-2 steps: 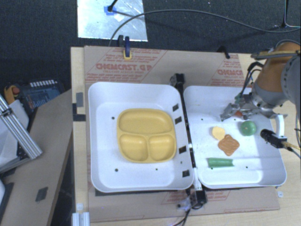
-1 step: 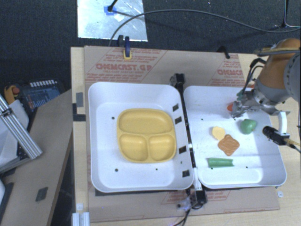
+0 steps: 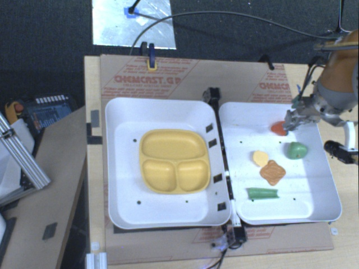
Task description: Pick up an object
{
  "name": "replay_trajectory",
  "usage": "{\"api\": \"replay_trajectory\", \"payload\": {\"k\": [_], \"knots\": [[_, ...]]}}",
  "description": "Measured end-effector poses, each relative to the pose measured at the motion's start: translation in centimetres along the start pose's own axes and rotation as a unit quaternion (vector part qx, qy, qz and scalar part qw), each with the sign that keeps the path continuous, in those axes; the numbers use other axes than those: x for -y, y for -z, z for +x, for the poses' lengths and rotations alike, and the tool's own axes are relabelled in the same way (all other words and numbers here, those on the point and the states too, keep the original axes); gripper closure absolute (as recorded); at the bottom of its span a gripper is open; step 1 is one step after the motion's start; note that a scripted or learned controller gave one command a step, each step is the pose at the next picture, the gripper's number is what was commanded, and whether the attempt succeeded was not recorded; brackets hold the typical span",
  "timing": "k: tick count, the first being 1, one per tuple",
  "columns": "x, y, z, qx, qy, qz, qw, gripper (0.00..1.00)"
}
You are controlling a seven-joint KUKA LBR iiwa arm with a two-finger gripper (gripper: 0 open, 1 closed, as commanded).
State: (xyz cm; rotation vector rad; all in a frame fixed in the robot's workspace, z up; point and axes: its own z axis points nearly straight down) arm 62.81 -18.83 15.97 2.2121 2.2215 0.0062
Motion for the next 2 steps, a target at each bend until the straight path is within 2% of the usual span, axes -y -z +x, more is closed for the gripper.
{"api": "replay_trajectory", "payload": {"k": [1,2], "knots": [[-0.2,5.5,0.0,0.0,0.0,0.0,1.0,1.0],[0.0,4.8,5.1,-0.002,0.002,0.003,1.0,1.0]]}}
